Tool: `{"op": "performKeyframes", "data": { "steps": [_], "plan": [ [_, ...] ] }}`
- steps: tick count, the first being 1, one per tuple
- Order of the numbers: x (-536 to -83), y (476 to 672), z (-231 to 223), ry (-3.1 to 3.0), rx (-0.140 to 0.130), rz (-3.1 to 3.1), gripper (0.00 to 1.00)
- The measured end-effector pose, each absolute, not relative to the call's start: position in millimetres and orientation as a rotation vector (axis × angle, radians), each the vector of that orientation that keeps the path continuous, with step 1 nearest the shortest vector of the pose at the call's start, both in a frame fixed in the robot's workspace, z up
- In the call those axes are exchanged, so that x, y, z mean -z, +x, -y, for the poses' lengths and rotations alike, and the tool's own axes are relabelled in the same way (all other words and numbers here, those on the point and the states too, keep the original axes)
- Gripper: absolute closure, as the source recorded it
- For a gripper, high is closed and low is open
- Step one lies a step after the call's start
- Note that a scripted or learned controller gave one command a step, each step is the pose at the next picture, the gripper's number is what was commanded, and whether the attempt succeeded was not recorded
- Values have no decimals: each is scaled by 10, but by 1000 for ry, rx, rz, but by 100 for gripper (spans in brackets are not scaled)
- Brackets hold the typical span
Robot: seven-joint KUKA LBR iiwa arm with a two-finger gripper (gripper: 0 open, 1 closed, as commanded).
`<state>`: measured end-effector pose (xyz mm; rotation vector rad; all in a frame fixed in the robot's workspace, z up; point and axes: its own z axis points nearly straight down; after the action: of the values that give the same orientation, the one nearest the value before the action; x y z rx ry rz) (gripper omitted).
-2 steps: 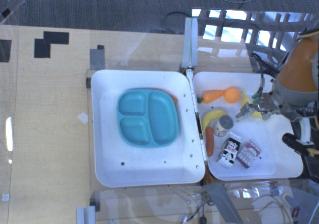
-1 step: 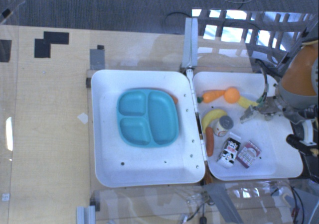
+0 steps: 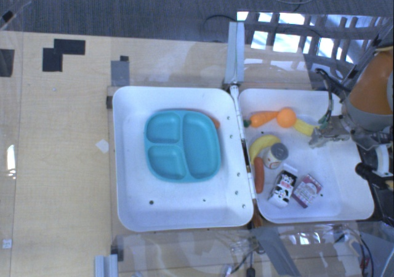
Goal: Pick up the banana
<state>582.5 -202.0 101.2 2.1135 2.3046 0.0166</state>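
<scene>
The banana [image 3: 263, 144] is a short, curved yellow fruit lying in the right bin [image 3: 345, 208] near its left wall. A small round can [image 3: 276, 154] touches its lower right side. My gripper [image 3: 322, 135] hangs over the same bin, well to the right of the banana and apart from it. It sits just beside a small yellow piece [image 3: 303, 127]. Nothing shows between the gripper and the banana except bare bin floor.
An orange ball [image 3: 285, 117] and a carrot [image 3: 263, 119] lie above the banana. A red sausage [image 3: 259, 176], a cow-print carton [image 3: 283, 186] and a pink box [image 3: 306, 191] lie below it. The left bin [image 3: 132, 208] holds a blue divided plate [image 3: 183, 145].
</scene>
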Motion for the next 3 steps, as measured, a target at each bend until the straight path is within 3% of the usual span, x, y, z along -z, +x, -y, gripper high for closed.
{"op": "performKeyframes", "data": {
  "steps": [1, 2, 3],
  "plan": [
    [-1456, 5649, 2026, 2206, -5, -2228, 100],
    [-1432, 6302, 1794, 2389, -4, -2034, 100],
    [-1437, 6303, 1797, 2388, -4, -2034, 0]
  ]
}}
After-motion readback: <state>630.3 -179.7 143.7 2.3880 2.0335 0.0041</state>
